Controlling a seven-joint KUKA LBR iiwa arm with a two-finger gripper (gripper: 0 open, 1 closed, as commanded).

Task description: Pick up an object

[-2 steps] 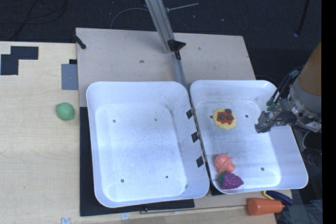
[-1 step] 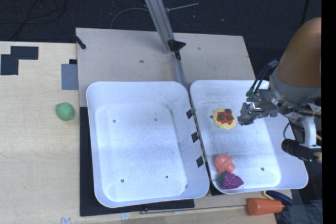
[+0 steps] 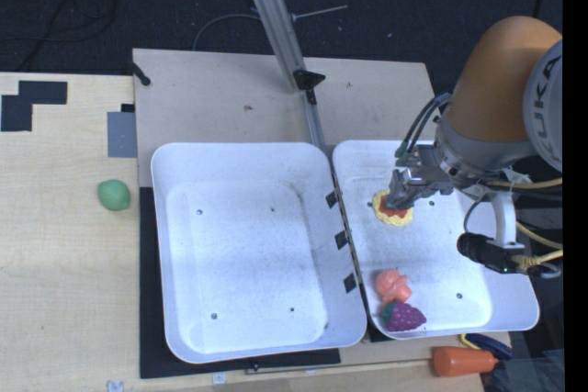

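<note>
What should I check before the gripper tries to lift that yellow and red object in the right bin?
1. Gripper directly over the yellow and red object: ok.
2. Object between the fingers: cannot tell, the wrist hides them.
3. Neighbours clear of the grasp: ok, the pink object and the purple grapes lie apart, near the bin's front.
4. Object away from the right bin walls: ok.
5. Cables by the wrist clear of the bin: cannot tell.
</note>
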